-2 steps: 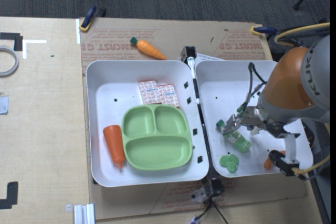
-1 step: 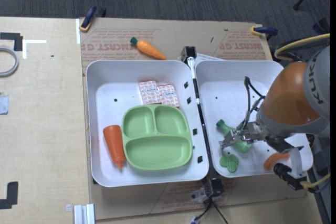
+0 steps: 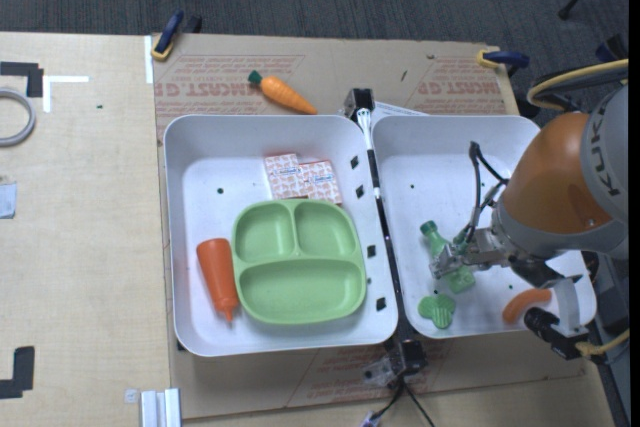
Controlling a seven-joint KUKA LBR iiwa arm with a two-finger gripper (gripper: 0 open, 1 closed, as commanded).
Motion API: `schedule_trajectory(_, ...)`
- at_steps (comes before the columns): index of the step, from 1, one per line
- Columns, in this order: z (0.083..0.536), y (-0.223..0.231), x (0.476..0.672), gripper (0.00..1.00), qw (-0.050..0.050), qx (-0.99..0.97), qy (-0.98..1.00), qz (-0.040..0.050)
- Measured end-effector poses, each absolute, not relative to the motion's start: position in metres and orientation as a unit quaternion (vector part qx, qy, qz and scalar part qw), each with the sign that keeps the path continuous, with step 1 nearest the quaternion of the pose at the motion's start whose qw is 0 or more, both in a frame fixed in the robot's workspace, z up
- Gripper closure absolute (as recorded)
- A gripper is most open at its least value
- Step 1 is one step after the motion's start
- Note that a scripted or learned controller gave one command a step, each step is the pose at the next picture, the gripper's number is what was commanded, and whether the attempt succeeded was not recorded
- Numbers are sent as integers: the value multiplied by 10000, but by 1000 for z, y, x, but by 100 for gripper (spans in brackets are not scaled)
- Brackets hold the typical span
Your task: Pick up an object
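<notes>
Two white bins sit side by side on my worktop. The left bin holds one green divided plate, one orange carrot just left of that plate, and one small printed packet just behind it. In the right bin, my gripper is down on one slim green bottle; how far it is open, I cannot tell.

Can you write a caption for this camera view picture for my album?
Robot gripper reaches down over a green toy in the right bin.
</notes>
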State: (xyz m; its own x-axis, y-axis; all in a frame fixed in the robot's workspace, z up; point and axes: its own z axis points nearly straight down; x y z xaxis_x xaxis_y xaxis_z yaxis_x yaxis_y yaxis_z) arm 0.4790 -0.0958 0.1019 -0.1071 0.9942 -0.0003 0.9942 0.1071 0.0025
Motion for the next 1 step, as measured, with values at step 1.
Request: schedule_trajectory(1, 213, -60, 479, 100, 10, 7584, 6518, 3)
